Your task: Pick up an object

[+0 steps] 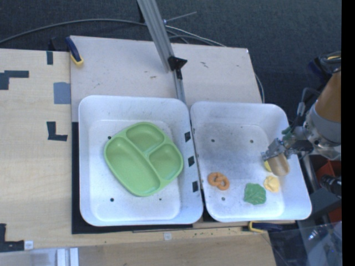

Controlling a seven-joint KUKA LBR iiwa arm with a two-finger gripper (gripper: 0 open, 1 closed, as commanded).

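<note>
Partly cut off, the hand (279,158) pinches a tan object (279,165); grip unclear.

I have one camera to look through. It sits high up over the bench (138,65) and looks down at a slant, so the far edge of the bench is at the top of my picture. It is far enough back that I see both white bins whole, the left bin (89,148) and the right bin (244,121), side by side. The arm (330,107) comes in from the right edge of my picture.
</note>
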